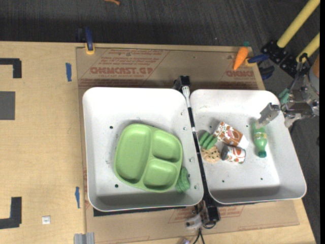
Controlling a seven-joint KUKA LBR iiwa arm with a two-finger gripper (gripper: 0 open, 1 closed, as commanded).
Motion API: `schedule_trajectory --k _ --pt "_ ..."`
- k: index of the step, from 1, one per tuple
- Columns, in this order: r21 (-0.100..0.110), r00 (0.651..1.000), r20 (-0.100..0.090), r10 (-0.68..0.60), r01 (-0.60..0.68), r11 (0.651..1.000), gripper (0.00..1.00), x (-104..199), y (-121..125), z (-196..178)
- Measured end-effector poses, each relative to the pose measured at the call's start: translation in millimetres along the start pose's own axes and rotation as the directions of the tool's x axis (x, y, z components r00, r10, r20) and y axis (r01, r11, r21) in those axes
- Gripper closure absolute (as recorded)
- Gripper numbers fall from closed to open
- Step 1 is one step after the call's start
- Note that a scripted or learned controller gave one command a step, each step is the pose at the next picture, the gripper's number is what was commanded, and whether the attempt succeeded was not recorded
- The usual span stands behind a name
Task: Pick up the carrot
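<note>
The carrot lies on the desk outside both bins, at about twelve o'clock from the right bin, just past its far rim; the claw hangs over that bin's three o'clock side, and whether it is open or closed I cannot tell; nothing shows between its tips; a green bottle lies just at its six o'clock; the left bin carries a green divided plate.
</note>
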State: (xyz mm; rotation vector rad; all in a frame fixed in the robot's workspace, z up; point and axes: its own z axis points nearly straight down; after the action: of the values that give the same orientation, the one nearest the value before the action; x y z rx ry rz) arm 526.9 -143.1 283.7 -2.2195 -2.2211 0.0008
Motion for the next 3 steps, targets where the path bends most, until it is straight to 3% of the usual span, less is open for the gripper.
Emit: schedule_trajectory --k 1,2,3 --pt "0.0 0.99 0.0 -0.141 0.141 0.99 0.0 80 -16 6" --pt "0.0 0.978 0.0 -0.209 0.209 0.978 0.0 145 -47 100" --pt "-0.004 0.923 0.003 -0.386 0.386 0.923 0.0 62 -21 99"
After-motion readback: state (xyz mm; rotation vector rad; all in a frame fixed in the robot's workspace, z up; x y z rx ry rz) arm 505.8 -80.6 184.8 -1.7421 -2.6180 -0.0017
